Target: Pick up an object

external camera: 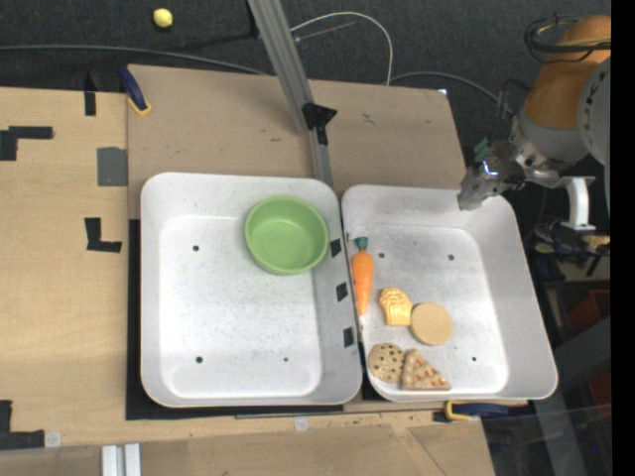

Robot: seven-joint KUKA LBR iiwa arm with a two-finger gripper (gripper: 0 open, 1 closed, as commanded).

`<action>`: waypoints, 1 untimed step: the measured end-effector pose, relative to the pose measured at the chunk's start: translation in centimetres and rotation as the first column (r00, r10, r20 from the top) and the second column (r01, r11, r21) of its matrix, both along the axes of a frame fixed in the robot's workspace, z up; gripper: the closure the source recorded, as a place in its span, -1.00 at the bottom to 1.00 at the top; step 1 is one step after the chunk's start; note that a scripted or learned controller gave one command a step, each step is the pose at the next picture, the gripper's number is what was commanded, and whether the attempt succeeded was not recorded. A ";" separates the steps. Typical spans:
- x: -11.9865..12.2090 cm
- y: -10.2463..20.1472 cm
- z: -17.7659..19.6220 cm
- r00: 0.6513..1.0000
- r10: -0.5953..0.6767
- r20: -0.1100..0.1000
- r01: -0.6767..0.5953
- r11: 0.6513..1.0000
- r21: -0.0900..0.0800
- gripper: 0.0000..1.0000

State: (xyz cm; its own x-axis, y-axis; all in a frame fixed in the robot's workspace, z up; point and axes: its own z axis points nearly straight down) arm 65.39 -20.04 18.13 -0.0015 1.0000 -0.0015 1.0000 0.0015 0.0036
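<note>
At the near edge of the right bin [516,266], a slice of pizza [424,373] lies in the corner, touching a chocolate-chip cookie [386,362] on its left. Just behind them are a round tan biscuit [432,323] and a small yellow waffle-like piece [395,306], side by side and touching. A toy carrot [362,279] lies along the left wall of this bin, its green top pointing to the far side. All five things are apart from the gripper.

The left bin [179,296] holds one green bowl [287,234], standing upright near its far right corner.

The gripper [476,188] hangs at the far right corner of the right bin, above the rim; I cannot tell if it is open or closed, and nothing is visible in it.

The bins rest on a brown board [228,117], with a lighter wooden bench [50,266] to the left. A grey metal bar [283,53] runs to the far side. On the dark floor behind lie cables [347,28] and a small yellow ball [163,17].
</note>
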 end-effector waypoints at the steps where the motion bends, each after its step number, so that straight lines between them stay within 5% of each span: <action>1: -0.2 1.0 5.7 1.000 0.001 0.001 -0.001 1.000 0.001 1.00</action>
State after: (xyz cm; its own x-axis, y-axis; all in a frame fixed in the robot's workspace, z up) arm 65.18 -19.05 23.86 -0.0029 1.0000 -0.0009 1.0000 0.0029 0.0051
